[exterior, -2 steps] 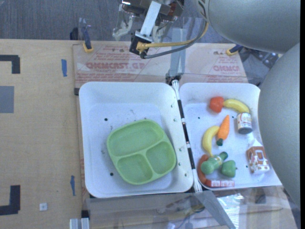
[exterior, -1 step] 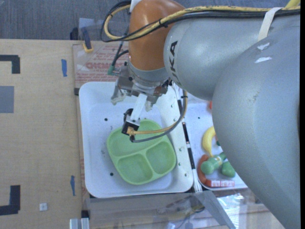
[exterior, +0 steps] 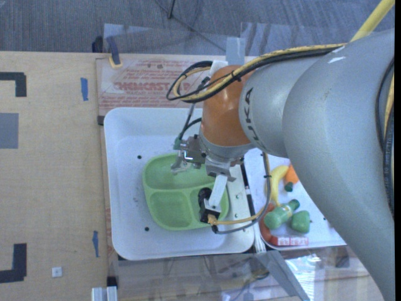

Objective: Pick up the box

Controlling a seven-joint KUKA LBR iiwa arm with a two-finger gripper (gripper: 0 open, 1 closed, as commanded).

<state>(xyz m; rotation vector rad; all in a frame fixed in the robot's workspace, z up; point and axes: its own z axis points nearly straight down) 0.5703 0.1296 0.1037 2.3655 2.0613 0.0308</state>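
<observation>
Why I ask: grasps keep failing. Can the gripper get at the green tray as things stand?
Probably yes: the gripper sits right above the green tray in the left bin, and I see nothing else between them.

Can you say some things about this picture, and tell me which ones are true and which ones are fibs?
1. A green tray lies in the left-hand bin. True.
2. The tray has just one compartment. False: ridges split it into more than one.
3. The arm reaches over the green tray. True.
4. The banana lies in the green tray. False: it lies in the right-hand bin, next to a carrot.
5. The band above the wrist is blue. False: it is orange.
</observation>
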